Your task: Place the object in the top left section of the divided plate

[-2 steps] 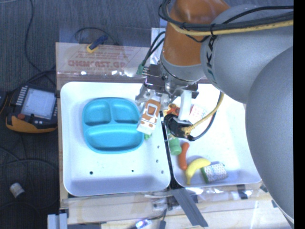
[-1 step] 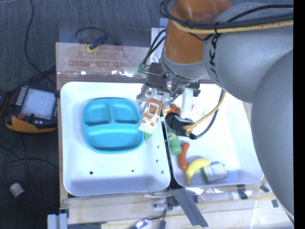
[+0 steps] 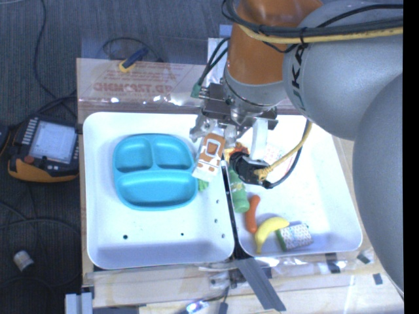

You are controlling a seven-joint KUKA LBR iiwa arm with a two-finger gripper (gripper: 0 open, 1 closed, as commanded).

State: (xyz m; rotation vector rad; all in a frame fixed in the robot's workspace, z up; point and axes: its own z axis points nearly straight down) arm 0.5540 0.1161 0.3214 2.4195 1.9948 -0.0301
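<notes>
carrying step, judging by the small orange-and-white box (image 3: pixel 209 157) pinched in the closed gripper (image 3: pixel 213 150), hanging just right of the blue plate (image 3: pixel 156 171). next: shift left over the plate's top left section (image 3: pixel 133 154), then release.

A grey robot arm (image 3: pixel 340 77) with an orange band (image 3: pixel 268 12) reaches in from 3 o'clock over two white bins set side by side. Its gripper (image 3: pixel 213 150) hangs above the wall shared by the bins, with an orange-and-white carton (image 3: pixel 209 157) seen between the fingers, just off the 3 o'clock rim of a blue divided plate (image 3: pixel 156 170). The plate lies in the left bin (image 3: pixel 131 241). In the right bin (image 3: pixel 327 201), toward 5 o'clock, lie a carrot (image 3: pixel 252 214), a banana (image 3: pixel 267 231) and a small patterned can (image 3: pixel 294 236), close together. A handheld control pad (image 3: pixel 42 150) rests on the floor at 9 o'clock.
</notes>
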